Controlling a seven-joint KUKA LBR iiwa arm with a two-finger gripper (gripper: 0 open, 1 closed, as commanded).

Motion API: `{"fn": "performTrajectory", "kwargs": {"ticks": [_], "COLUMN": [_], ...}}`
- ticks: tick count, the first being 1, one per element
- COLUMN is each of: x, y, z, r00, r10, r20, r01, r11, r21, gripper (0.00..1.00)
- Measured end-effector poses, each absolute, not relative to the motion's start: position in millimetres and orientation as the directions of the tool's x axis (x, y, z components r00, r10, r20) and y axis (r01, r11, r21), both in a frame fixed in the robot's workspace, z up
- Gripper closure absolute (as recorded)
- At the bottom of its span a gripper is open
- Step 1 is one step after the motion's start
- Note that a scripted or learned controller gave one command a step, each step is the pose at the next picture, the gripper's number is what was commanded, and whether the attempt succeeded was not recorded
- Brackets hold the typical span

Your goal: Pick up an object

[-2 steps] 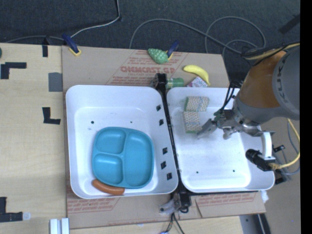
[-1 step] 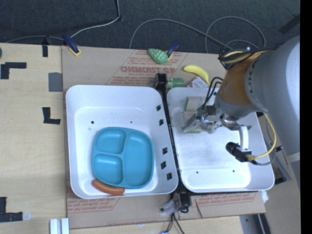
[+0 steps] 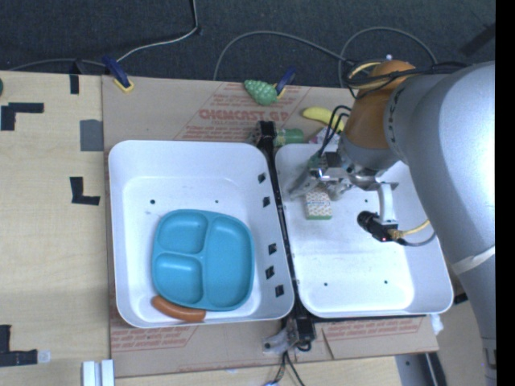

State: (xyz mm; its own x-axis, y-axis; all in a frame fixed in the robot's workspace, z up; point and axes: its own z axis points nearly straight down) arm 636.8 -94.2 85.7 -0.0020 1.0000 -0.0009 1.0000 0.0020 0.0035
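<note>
Down low over the right white bin (image 3: 386, 296): the gripper (image 3: 320, 175), at the end of the big grey arm (image 3: 451, 151) with its orange band (image 3: 372, 119). Open or closed? Cannot tell, too dark and crowded there.

Just under the gripper, toward the bottom of the view: a small block with a green and pink dotted pattern (image 3: 319, 206), lying on the bin floor. Very close to the gripper, maybe touching it, hard to say. Not seen lifted.

A little to the gripper's right and lower: a black part with a yellow cable (image 3: 380, 225), hanging from the arm.

Just left of the gripper: the black strip (image 3: 273, 207) where the 2 bins meet.

Above the gripper, outside the bin, on the brown cardboard (image 3: 217, 119): a yellow thing (image 3: 320, 116), close by. Farther up and left of it: a green bumpy thing (image 3: 259, 92) next to a blue clip (image 3: 285, 79).

Far left of the gripper: the left white bin (image 3: 129, 215). Inside it, a blue plate with 3 sections (image 3: 203, 260). At the plate's bottom edge, touching it: 1 orange sausage (image 3: 179, 310), well apart from the gripper.
</note>
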Motion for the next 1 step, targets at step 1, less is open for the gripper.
{"fn": "performTrajectory", "kwargs": {"ticks": [1], "x": [636.5], "y": [-94.6], "z": [95.3], "r00": [-0.003], "r10": [1.0], "r20": [-0.002], "r01": [1.0], "r11": [0.003], "r21": [0.002], "gripper": [1.0]}}
